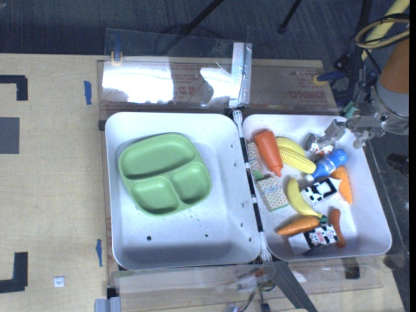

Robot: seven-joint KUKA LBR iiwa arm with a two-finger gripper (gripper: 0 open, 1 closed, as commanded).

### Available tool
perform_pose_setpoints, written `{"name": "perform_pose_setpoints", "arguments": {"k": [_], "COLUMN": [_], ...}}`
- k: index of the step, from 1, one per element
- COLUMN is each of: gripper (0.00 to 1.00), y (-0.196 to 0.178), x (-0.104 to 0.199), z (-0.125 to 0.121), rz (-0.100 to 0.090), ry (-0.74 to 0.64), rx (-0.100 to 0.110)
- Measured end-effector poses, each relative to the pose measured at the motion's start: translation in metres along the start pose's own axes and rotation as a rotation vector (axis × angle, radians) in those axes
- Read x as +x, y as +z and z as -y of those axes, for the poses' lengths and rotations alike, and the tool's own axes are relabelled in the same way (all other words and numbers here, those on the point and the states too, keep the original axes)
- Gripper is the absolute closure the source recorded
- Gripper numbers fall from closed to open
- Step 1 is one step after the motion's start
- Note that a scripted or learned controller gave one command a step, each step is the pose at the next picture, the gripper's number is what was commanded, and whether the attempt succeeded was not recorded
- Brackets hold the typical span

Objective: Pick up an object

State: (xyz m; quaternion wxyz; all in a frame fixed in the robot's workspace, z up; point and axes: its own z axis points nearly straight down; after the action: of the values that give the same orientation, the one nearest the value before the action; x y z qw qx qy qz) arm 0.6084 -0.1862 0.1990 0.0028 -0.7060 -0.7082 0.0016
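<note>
On the bench, we see the gripper [323,137] above the right bin's [380,236] far corner, fingers apart, holding nothing; picking remains.

Claw [323,137] over right bin [377,207] toys; green divided plate [165,172] in left bin [130,239]

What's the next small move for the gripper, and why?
Probably a short descent and shift toward the blue bottle. The gripper sits at the upper edge of the right bin, above the toy pile, with nothing seen between its fingers. The bottle lies on top, just below it, beside the corn.
</note>
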Motion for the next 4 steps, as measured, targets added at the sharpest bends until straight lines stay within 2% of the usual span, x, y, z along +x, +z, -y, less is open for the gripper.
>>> {"name": "perform_pose_setpoints", "arguments": {"k": [1,2,3,4], "gripper": [0.00,0.00,0.00,0.00], "y": [0.112,0.119,0.117,0.114], "x": [0.036,0.010,0.007,0.025], "z": [-0.015,-0.048,-0.047,-0.053], "rz": [0.002,-0.014,0.002,0.004], "ry": [-0.156,-0.113,-0.393,-0.701], "rx": [-0.004,0.049,0.042,0.023]}}
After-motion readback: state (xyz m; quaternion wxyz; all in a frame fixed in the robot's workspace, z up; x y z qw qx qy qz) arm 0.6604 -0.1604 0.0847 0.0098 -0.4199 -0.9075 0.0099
